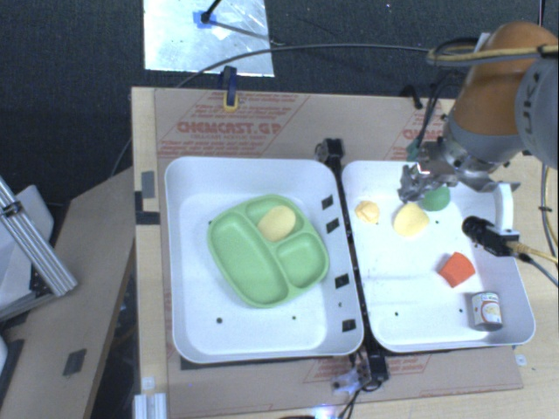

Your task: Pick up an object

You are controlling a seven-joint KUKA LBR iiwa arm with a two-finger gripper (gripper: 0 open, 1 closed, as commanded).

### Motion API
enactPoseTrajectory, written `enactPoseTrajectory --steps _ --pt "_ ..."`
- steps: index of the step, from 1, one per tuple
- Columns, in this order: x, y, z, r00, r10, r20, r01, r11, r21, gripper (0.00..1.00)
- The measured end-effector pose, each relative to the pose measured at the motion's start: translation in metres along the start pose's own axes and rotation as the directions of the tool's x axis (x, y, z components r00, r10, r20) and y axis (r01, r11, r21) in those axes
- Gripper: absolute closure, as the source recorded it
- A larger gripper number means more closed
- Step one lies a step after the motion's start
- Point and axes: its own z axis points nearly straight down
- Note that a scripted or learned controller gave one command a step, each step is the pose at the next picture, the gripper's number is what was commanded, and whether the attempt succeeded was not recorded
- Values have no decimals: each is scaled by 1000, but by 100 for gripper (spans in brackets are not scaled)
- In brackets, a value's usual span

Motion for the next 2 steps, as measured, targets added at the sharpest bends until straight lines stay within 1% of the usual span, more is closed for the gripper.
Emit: enactPoseTrajectory --steps 1,2 --pt "60 -6 8 1000 -1 0 1 1000 1 100" --pt "112 -9 16 1000 0 0 0 1000 1 100"
